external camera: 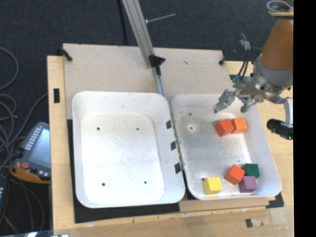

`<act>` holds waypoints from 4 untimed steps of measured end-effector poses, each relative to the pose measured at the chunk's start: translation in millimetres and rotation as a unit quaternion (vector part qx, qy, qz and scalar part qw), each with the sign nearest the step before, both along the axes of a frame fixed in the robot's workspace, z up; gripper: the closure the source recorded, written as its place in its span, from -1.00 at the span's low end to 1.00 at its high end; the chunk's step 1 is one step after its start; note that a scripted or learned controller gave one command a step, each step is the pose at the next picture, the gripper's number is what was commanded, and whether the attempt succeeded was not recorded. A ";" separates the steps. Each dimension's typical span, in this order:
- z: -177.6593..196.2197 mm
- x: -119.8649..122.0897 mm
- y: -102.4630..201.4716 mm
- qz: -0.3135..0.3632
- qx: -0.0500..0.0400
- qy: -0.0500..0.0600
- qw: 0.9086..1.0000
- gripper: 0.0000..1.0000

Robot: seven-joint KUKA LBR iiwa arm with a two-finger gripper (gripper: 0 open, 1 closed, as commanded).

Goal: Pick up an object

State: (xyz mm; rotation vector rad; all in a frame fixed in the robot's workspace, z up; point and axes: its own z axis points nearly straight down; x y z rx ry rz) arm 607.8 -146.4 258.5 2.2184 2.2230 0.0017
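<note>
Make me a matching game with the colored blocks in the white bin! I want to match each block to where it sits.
Blocks:
1. yellow block
2. green block
3. purple block
4. lighter orange block

Places:
A. touching another orange block, just below the gripper
B. alone toward the middle of the right bin's near edge
C. in the near right corner, right in front of the green one
D. just behind the purple one, beside an orange block

Pairs: 1-B, 2-D, 3-C, 4-A

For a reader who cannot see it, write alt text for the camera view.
A grey robot arm's gripper hovers open above two orange blocks in the right bin. Yellow, orange, green and purple blocks cluster near that bin's front edge.
</note>
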 end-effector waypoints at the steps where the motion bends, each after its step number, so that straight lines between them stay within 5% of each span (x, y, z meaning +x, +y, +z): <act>1: -48.9 -11.6 -49.8 -0.003 -0.002 0.002 1.000 -1.00; 2: -128.8 18.9 -64.8 0.000 -0.005 -0.010 1.000 -1.00; 3: -138.3 35.2 -48.0 -0.001 -0.005 -0.013 1.000 -1.00; 4: -62.3 37.2 -51.7 0.000 -0.002 -0.005 1.000 -1.00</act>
